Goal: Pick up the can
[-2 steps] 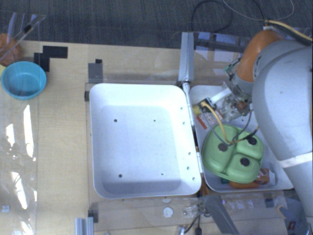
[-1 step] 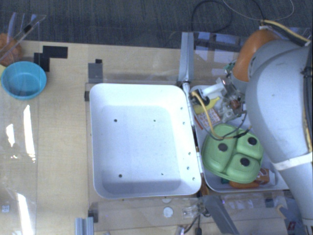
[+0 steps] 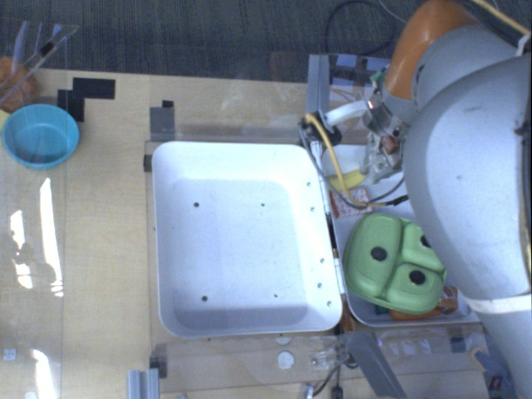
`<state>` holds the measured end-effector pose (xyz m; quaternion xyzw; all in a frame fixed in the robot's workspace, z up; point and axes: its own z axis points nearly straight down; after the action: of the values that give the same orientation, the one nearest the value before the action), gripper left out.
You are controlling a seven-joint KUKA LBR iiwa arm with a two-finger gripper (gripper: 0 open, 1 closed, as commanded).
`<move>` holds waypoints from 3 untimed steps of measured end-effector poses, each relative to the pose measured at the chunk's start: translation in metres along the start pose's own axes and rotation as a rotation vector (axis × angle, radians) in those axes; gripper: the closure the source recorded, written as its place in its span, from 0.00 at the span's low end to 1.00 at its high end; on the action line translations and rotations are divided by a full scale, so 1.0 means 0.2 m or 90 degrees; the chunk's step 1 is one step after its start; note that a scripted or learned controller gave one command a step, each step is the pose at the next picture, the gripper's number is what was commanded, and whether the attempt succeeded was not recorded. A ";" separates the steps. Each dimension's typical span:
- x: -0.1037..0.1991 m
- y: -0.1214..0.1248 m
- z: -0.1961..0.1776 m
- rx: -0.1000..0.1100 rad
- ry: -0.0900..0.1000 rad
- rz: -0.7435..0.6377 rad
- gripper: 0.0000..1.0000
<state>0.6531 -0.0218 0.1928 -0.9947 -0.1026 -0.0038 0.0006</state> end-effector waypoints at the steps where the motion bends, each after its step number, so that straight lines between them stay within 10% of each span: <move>1: -0.02 0.35 0.35 0.000 -0.004 -0.004 1.00; 2: -0.20 0.74 0.31 -0.001 -0.003 -0.023 1.00; 3: -0.09 0.57 0.53 0.000 -0.003 -0.009 1.00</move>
<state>0.6591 -0.1374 0.0866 -0.9940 -0.1094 -0.0018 0.0001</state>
